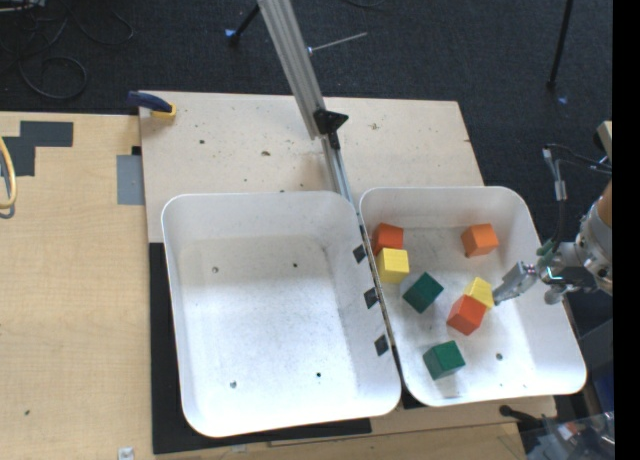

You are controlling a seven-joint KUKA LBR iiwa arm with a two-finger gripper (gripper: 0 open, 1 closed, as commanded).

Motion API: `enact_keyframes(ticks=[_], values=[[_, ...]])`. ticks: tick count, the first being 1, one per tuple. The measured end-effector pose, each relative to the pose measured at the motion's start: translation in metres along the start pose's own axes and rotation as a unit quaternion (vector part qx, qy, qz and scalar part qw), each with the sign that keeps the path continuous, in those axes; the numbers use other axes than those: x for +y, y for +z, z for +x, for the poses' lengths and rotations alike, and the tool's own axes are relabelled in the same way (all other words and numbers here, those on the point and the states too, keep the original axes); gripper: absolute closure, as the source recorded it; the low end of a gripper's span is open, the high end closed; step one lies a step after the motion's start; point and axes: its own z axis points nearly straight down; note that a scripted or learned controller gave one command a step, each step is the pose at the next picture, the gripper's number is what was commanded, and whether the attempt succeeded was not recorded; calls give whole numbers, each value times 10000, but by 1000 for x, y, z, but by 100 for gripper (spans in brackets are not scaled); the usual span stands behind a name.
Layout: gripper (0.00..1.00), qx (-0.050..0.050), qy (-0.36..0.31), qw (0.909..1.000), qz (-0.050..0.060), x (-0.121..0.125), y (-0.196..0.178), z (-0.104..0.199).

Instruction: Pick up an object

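**Reaching into the right bin, nothing in its grasp**

Leaning in from the right, the gripper (512,283) hangs low over the right bin (540,373), near its right wall. From where I stand its fingers look spread a little, pointing left toward the blocks, and nothing sits between them. The tips are just beside a yellow block (479,292), though whether they touch it I cannot make out.

That yellow block rests against a red block (465,315) just below and to its left. Further left lies a dark green block (422,292), and another green block (444,358) sits nearer the front of the bin. Up by the divider, an orange-red block (389,237) sits directly behind a second yellow block (394,264), the two touching. An orange block (480,239) stands on its own toward the back right.

The left bin (190,238) sits alongside, its rim meeting the right one. A slanted aluminium post (293,53) rises behind the bins, and a small blue and yellow clamp (152,104) lies at the bench's back left corner.
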Motion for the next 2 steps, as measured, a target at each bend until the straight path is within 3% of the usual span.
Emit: enact_keyframes(ticks=[1,2], values=[[0,-7,13,10000,-26,1,-2,0],[0,1,7,10000,-1,1,42,-3]])
